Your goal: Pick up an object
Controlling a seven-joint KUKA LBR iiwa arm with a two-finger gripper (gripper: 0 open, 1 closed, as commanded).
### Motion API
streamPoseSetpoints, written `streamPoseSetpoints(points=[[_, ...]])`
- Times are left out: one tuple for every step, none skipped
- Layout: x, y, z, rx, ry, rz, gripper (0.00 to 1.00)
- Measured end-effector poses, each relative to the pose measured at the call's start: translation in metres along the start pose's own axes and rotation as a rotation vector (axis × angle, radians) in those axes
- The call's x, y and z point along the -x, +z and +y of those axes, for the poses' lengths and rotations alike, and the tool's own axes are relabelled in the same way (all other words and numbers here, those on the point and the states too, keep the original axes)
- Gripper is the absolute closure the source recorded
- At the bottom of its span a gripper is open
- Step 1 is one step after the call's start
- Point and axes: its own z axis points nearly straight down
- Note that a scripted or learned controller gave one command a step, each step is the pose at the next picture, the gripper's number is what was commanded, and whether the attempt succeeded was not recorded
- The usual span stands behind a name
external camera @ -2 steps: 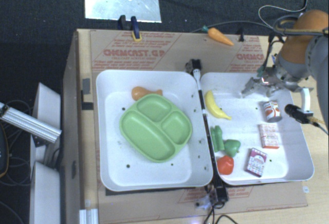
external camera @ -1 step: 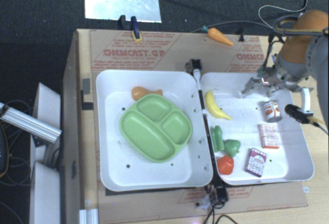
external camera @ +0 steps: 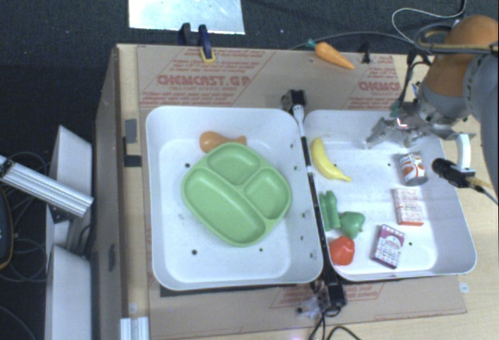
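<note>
The gripper is poised at the upper right of the frame, over the right bin; its aperture cannot be told. A can lies just below, presumably the nearest target.
</note>
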Motion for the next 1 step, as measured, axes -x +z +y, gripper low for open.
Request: streamPoseSetpoints(points=[[0.0, 0.0, 0.0, 0.0, 0.0, 0.0, 0.0]])
